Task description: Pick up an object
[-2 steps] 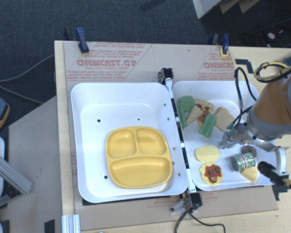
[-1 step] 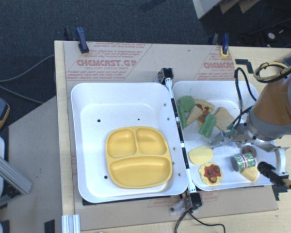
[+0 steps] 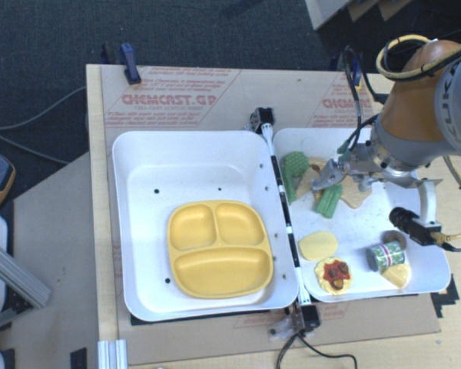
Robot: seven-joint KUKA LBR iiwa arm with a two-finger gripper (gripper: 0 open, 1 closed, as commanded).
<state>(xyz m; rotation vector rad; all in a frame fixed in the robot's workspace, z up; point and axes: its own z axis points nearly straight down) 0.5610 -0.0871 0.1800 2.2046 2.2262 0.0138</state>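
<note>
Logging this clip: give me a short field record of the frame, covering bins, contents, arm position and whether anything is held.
left bin: holds a yellow divided plate
right bin: holds small food items
items in right bin: green leafy piece, green stick piece, pale yellow round slice, round piece with red topping, small can with green label
arm: reaches in from the right, over the right bin
hand: low over the green pieces near the bin's upper left
held object: none seen between the fingers
</note>
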